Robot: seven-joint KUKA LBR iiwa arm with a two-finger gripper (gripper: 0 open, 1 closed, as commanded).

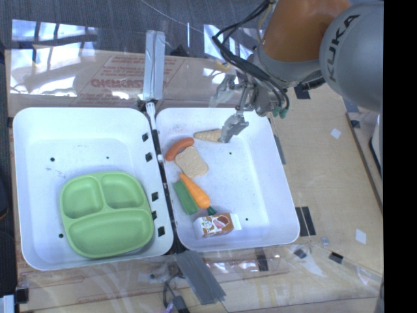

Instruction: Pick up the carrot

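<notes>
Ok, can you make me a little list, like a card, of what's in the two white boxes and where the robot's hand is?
left bin: green divided plate
right bin: carrot, green stick beside it, slice of bread, sausage, pale flat piece, small carton
carrot: lying in the right bin, not held
gripper: over the right bin's far side, next to the pale flat piece

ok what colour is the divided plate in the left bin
Light green plate, plain with no pattern, seen best in the camera view.
</notes>
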